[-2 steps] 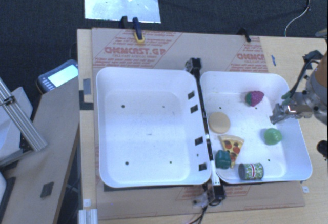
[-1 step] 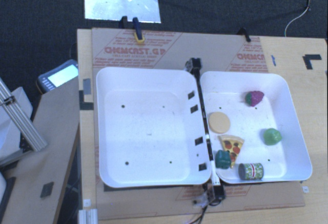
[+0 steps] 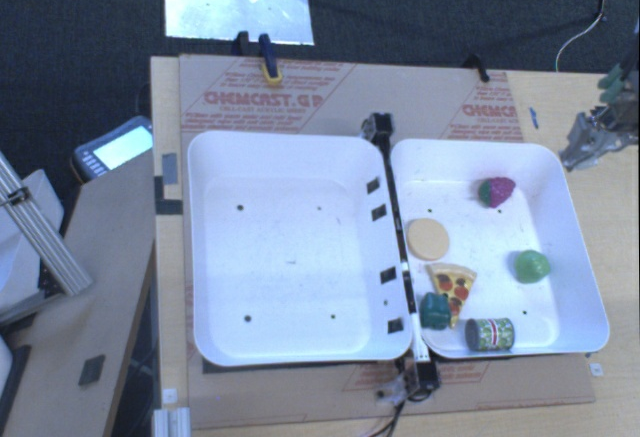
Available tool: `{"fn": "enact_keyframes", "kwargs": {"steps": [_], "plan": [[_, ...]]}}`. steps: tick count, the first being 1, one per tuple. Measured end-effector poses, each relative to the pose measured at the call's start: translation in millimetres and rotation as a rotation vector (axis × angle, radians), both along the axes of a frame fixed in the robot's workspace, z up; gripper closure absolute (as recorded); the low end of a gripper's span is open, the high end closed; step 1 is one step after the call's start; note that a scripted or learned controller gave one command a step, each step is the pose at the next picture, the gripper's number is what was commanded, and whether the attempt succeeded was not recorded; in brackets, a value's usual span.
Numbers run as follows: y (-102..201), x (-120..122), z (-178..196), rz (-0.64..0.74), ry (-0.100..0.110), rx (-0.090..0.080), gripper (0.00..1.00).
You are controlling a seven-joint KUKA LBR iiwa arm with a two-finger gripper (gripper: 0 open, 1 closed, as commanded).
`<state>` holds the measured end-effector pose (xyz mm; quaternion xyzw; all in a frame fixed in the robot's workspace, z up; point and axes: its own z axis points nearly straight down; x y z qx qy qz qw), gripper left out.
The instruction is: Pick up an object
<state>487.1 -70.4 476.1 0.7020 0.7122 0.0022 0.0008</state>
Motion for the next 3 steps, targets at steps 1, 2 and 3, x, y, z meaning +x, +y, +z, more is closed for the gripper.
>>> {"fn": "enact_keyframes", "kwargs": {"steps": [1, 2, 3], "plan": [[77, 8, 50, -0.001, -0.004, 0.0, 1.0], [169, -1, 37, -0.001, 0.003, 0.001, 1.0], [246, -1, 60, -0.002, 0.0, 0.002, 1.0]]}}
